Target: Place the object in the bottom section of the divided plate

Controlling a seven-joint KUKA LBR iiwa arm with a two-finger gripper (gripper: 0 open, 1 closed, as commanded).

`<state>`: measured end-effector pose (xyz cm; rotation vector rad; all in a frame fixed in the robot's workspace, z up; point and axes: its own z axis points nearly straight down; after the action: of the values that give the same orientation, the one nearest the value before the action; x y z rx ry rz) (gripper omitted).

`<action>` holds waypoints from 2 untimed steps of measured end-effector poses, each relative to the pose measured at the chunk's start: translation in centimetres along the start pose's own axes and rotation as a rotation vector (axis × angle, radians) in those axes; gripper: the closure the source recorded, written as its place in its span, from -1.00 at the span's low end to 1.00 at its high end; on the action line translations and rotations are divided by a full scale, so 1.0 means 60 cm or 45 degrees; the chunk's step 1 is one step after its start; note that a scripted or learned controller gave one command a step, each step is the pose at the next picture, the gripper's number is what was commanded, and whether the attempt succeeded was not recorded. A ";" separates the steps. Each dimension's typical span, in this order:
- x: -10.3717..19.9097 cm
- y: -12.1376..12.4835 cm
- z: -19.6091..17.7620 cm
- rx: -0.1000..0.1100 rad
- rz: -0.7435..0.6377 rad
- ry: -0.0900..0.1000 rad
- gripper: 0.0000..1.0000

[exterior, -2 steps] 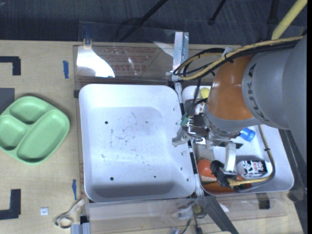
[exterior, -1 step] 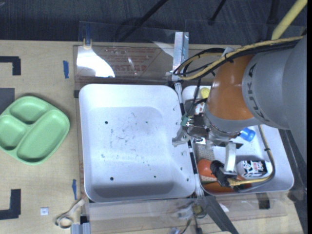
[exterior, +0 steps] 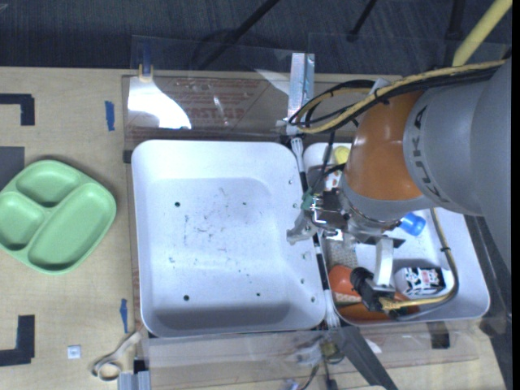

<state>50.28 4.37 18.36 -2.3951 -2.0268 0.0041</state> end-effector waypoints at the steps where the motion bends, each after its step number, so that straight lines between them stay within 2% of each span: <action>1: 0.000 0.000 0.000 0.000 0.000 0.000 -1.00; 2: 0.000 0.000 0.000 0.000 0.000 0.000 -1.00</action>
<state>50.28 4.37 18.36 -2.3951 -2.0268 0.0041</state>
